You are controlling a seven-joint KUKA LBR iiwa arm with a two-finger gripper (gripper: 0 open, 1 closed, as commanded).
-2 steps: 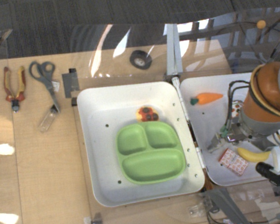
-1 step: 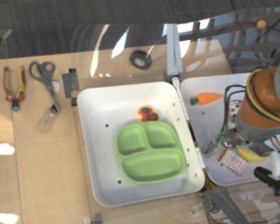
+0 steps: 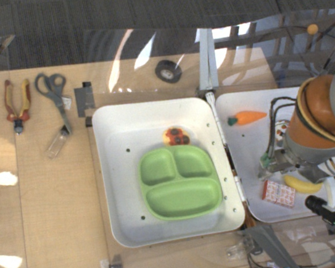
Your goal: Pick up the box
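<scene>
The box is small and flat with a red and white pattern. It lies near the front left corner of the right bin. The gripper hangs over the right bin just behind the box, under the grey arm with its orange band. Nothing shows in its grasp. The box rests on the bin floor, apart from the gripper.
A yellow banana lies right beside the box, and a carrot lies at the bin's back left. The left bin holds a green divided plate and a small red and yellow toy. Pliers, scissors and a tape roll lie on the bench behind.
</scene>
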